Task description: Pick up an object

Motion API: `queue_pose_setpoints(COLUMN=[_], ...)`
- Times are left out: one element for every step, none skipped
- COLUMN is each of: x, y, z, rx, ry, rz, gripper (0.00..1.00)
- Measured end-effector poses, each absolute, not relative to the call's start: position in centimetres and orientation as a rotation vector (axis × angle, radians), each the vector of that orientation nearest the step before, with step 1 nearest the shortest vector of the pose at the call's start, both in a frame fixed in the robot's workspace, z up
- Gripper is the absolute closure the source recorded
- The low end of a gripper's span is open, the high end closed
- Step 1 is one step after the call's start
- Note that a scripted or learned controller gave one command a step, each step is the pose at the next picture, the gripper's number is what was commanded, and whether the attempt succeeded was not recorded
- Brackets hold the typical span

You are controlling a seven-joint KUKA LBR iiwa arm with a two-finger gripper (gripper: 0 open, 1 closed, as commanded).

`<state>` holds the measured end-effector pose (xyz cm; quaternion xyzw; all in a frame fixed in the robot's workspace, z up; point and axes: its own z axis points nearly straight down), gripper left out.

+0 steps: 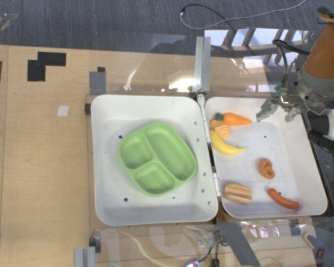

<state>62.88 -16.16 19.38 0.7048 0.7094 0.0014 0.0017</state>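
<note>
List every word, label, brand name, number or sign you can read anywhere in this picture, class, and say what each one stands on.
None: no readable text stands on anything here.
The green plate, both white bins and the toy foods, such as the carrot and banana, are unmarked.
The black patches on the bench are plain shapes, not letters.

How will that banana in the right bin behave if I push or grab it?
The banana looks like smooth molded plastic, so probably stiff, light and a bit slippery. Its curve suggests it may pivot rather than slide straight. It touches the corn, which would likely move with it.
</note>
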Motion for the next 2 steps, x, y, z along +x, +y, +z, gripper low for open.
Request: queue_pose_setpoints(x=[61.46,61.01], y=[-9.56,-10.26], z=[9.58,9.02], rx=[2.024,1.924], ry=[2.395,2.472], rz=[0.008,0.013], gripper=[0.00,0.00])
